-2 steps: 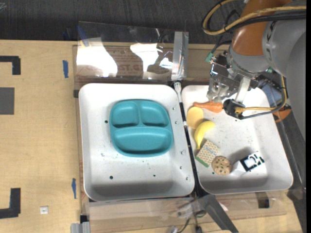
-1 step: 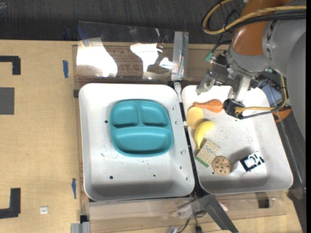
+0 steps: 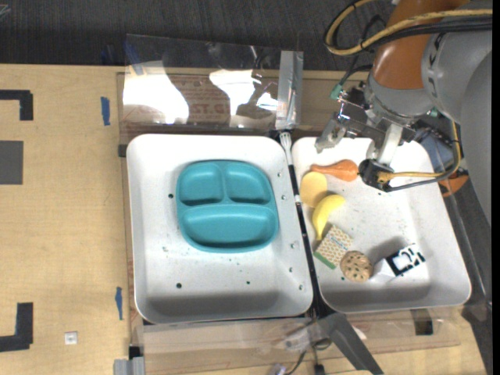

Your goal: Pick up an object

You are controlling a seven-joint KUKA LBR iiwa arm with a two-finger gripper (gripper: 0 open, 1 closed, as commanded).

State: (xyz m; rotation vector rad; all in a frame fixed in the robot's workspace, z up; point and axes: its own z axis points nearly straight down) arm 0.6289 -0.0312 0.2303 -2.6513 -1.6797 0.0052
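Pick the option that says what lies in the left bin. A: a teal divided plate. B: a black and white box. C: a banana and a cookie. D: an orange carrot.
A: the teal divided plate sits in the left bin, while the banana, cookie, carrot and black and white box all lie in the right bin.
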